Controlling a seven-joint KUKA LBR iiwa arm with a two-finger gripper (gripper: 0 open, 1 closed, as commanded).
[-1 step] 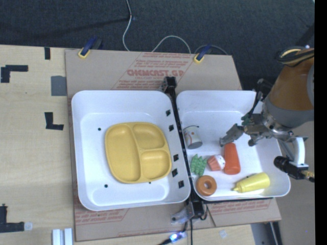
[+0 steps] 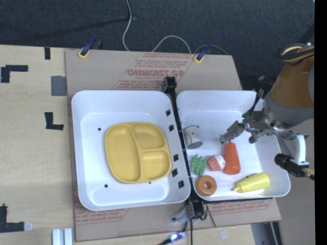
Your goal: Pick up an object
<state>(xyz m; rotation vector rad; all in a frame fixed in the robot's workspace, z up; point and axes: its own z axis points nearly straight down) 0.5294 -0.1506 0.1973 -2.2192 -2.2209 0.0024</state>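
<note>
The right bin holds several small items. An orange bottle stands in its middle, and a yellow squeeze bottle lies near the front right corner. A brown doughnut, a green leafy piece and a small red-and-white piece sit at the front left. A grey can lies by the divider. My gripper hovers just above and behind the orange bottle, open, with nothing between its spread fingers.
The left bin carries a yellow divided tray. Both bins rest on a cardboard sheet held by clamps. A black divider runs between the bins. My arm fills the bench's right side.
</note>
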